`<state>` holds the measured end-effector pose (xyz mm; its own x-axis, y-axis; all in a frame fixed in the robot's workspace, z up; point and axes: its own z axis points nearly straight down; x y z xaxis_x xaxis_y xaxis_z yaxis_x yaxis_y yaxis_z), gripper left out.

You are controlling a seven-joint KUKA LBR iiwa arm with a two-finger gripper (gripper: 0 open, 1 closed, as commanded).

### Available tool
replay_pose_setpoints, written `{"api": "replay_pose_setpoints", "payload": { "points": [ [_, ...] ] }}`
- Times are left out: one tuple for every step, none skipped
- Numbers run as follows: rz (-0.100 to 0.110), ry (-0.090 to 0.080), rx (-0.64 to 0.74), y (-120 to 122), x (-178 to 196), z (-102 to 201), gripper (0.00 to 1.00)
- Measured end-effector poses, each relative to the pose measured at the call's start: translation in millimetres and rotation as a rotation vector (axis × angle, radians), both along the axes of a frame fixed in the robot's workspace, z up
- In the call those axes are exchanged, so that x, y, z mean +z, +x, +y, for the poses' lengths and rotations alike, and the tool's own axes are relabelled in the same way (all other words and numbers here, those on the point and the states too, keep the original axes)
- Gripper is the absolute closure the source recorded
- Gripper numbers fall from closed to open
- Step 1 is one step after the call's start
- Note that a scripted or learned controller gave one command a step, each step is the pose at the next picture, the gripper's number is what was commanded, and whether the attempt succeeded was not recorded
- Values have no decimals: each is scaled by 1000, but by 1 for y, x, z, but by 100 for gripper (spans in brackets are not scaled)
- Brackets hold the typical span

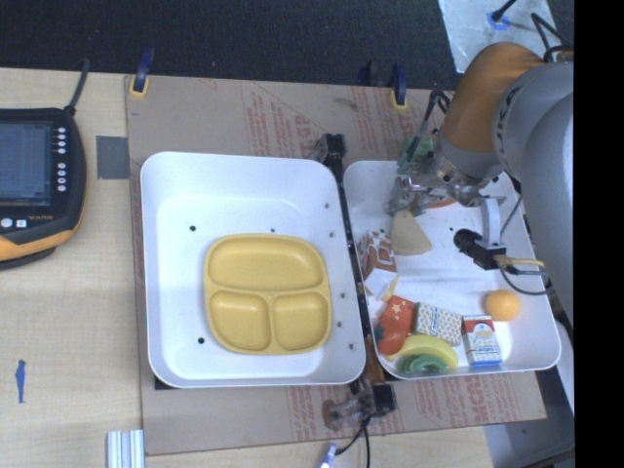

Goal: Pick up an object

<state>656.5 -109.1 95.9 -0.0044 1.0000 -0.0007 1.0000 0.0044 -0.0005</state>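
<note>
Gripper point(408, 195) low in the right bin point(546, 359), at the far end, right by the tan wedge point(409, 234).

Cannot tell from up here whether open or closed. Hard to say whether touching the wedge or just above it. Nothing seen held. Best to pick one thing and go for it: the tan wedge, closest and with bare white floor beside it. Should come straight down, centred over the wedge, then squeeze and lift slowly. Better to stay away from the near end of the bin, packed tight with an orange ball point(502, 305), a small red and white box point(481, 341), a red toy point(394, 322) and a yellow and green toy point(425, 355). Left bin point(166, 261) with only a yellow food tray point(266, 292), not handy to grab. Red print on the brown board point(283, 120) under the bins, too small to read. Print on the small box too blurry to read.
</note>
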Motion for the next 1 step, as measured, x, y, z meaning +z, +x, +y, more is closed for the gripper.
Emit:
{"api": "replay_pose_setpoints", "payload": {
  "points": [
    [1, 1, 0, -34, 97, 64, 100]
  ]
}}
